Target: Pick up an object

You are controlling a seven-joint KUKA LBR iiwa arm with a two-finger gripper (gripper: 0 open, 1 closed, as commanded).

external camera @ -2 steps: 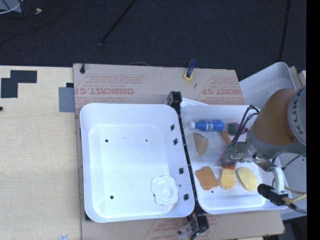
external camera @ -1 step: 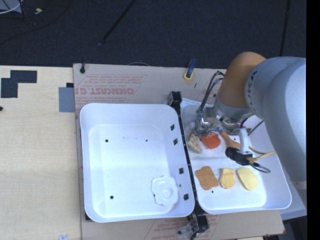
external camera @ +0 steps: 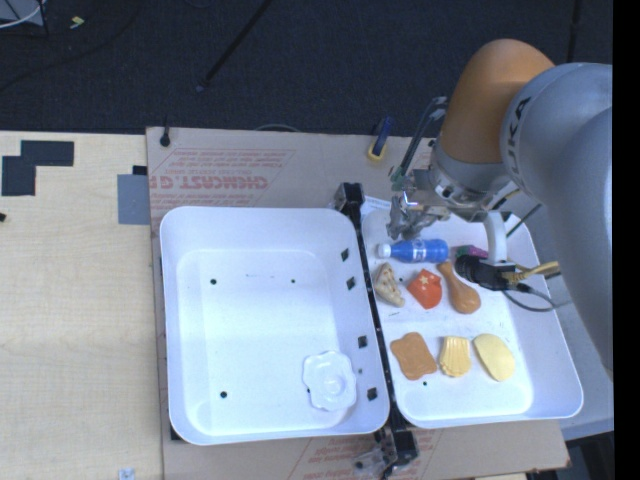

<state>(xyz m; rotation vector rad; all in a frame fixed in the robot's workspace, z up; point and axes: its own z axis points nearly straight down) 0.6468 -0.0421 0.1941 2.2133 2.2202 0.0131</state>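
Several small items crowd the right bin [external camera: 560,388], and the gripper [external camera: 405,220] hangs just above the blue bottle [external camera: 415,251], seemingly lined up for it, its grip impossible to tell.

Two bins side by side, nearly everything in the right one.

The white plastic left bin [external camera: 200,268] holds a crumpled white lump [external camera: 330,379] in its near right corner. In the white plastic right bin [external camera: 545,393], the blue plastic bottle [external camera: 414,251] lies at the back under the two-finger metal gripper [external camera: 404,218]; before it sit the red toy piece [external camera: 426,288] and brown toy drumstick [external camera: 460,288], nearest the tan toast-shaped piece [external camera: 412,355].
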